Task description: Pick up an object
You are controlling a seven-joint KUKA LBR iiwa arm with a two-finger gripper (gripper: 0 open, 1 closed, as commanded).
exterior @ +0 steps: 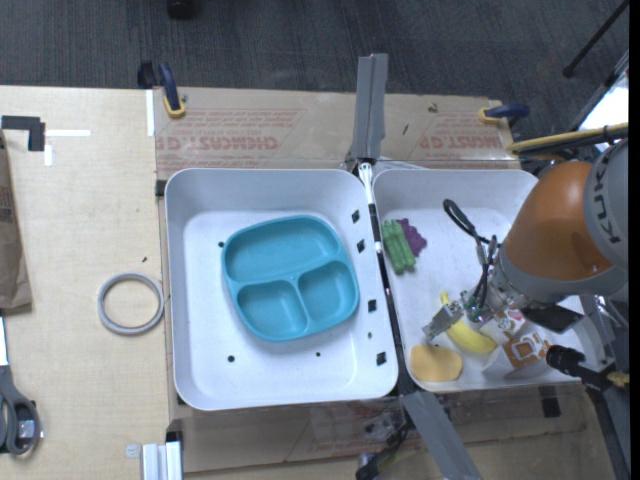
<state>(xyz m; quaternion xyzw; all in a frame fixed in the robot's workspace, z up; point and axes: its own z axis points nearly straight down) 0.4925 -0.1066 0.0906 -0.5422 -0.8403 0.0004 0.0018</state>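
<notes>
My gripper point(449, 319) reaches low into the right bin point(520, 190), near its front. It hangs right over a yellow banana-shaped toy point(472, 340) and seems to touch it. A flat yellow-orange disc point(435, 364) lies just in front of the gripper. A small brown and white packet point(522, 349) rests to the right of the banana toy. Further back, by the divider, a green ridged toy point(397, 245) and a purple grape cluster point(413, 237) lie side by side. The arm's orange band point(560, 223) covers the bin's right side.
The left bin point(190, 298) holds a turquoise three-compartment plate point(289, 276). On the bench to the left lie a grey ring point(131, 302) and scissors point(17, 418). A black cable point(462, 219) loops over the right bin's middle.
</notes>
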